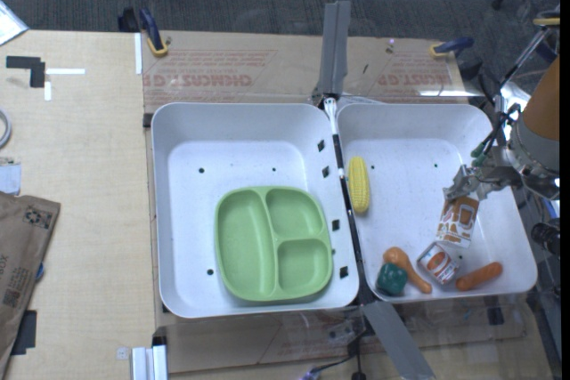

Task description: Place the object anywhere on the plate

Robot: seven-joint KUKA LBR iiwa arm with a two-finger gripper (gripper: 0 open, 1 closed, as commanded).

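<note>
A green plate [272,242] with three compartments lies in the left bin [178,138]. My gripper [470,185] is low over the right bin [401,133], near its right wall. Directly under it lies an orange and white packet [459,223], its upper end meeting the gripper's tip. I cannot see whether the packet is gripped. A yellow corn cob [358,183] lies by the right bin's left wall.
At the front of the right bin lie an orange and white can [436,262], a carrot [479,276], a dark green vegetable [390,279] and a small orange piece [403,264]. A grey divider post [336,49] stands behind the bins.
</note>
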